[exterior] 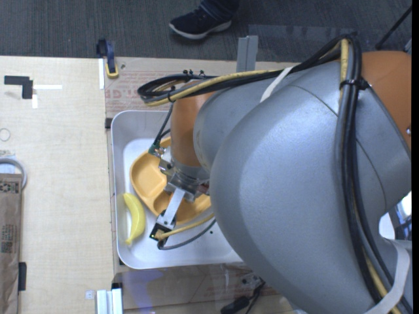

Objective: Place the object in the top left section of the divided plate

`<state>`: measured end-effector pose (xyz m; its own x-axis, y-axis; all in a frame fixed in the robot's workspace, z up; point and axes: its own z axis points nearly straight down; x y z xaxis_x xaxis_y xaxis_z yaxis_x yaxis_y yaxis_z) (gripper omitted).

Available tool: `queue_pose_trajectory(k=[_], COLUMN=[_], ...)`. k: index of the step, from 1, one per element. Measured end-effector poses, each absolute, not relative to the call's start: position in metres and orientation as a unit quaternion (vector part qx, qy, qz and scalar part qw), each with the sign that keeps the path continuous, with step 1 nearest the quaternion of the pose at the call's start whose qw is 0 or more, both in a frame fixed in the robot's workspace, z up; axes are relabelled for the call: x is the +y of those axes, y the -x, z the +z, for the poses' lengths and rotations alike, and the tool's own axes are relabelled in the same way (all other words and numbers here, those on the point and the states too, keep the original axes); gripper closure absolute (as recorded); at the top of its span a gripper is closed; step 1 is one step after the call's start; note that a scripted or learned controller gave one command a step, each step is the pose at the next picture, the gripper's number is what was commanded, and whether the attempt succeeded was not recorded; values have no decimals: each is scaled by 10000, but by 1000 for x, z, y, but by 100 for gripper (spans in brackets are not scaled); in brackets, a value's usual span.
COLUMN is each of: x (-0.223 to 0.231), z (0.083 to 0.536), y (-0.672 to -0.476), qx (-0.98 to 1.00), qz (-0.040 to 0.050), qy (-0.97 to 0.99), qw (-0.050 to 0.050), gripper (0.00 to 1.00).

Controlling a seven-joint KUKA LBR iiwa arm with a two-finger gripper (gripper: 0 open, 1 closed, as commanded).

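Banana beside yellow plate in bin

Bench surroundings on my feed
I see a white bin on the pale wood surface. A brown paper bag lies at the surface's left edge, and a black L-shaped piece sits near its far left corner. Beyond the surface, a dark shoe stands on grey carpet.
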<state>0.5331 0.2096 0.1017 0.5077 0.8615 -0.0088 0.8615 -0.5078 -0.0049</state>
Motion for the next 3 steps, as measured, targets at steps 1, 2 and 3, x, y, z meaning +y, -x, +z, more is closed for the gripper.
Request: queue_pose_trajectory(k=[1,2,3], x=[229,229,211], z=[232,307,357], y=[-478,-555,-606], qx=[4197,5347,6516], qz=[-37,-39,-32], qy=[-9077,-8450,-7585], qw=[14,12,6], gripper=[100,100,100])
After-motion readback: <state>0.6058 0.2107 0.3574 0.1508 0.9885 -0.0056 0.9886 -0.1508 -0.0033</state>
